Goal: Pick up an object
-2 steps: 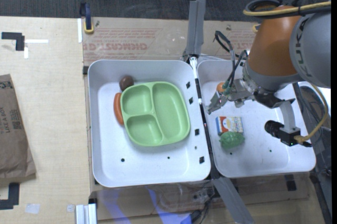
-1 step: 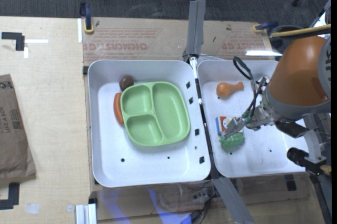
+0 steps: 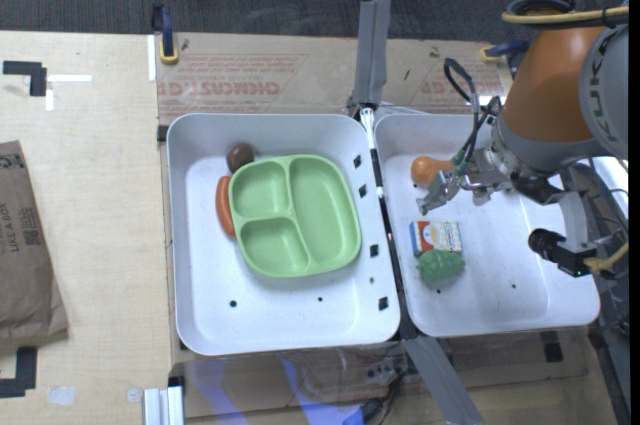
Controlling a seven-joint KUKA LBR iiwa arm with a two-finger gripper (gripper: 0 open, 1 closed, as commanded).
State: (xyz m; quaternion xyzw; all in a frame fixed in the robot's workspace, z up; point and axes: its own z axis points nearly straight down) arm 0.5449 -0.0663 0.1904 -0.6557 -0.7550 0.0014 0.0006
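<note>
the claw [image 3: 437, 196] hangs in the right bin [image 3: 520, 308], nothing in it. can't tell if it's apart or together, too blurry. nearest grab looks like the orange thing [image 3: 428, 169], just up-left, touching or nearly. small box [image 3: 436, 237] sits just below.

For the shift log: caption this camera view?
Gripper hovers in right bin above small carton and green item.

Evenly bright overhead light, mild glare on the two shallow white plastic bins [image 3: 200, 243], soft short shadows under the green sectioned plastic tray [image 3: 295, 213], dim dark floor at top, slightly soft focus throughout.
</note>
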